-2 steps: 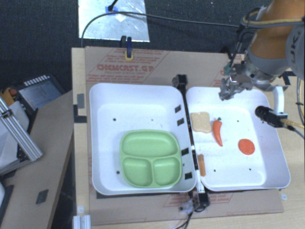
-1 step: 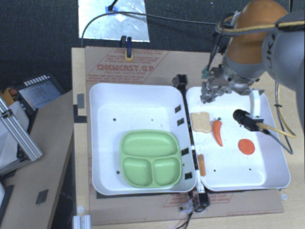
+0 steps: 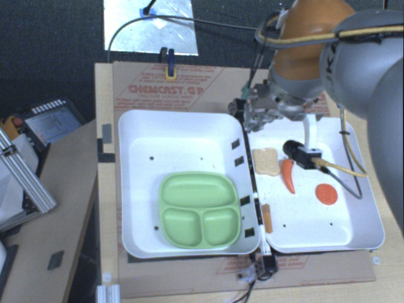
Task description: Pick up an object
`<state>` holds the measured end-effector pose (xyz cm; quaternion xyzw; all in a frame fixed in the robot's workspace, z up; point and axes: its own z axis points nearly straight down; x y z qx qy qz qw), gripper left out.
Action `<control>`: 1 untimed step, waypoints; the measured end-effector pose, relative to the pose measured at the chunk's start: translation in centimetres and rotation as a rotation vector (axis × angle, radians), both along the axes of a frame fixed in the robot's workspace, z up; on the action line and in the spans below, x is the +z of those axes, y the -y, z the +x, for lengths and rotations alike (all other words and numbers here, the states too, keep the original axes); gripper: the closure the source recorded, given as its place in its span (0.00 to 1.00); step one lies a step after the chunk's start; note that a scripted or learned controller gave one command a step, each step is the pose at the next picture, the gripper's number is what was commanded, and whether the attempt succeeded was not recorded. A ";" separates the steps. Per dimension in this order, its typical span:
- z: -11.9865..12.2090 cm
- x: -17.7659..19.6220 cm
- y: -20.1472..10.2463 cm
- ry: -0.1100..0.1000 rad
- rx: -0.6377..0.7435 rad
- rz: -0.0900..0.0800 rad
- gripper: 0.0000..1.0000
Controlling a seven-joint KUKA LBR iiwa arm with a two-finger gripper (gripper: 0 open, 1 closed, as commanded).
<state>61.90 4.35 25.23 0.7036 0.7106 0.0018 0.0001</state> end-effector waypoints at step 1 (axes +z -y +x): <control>0.5 -0.1 -5.2 0.000 0.000 0.000 1.00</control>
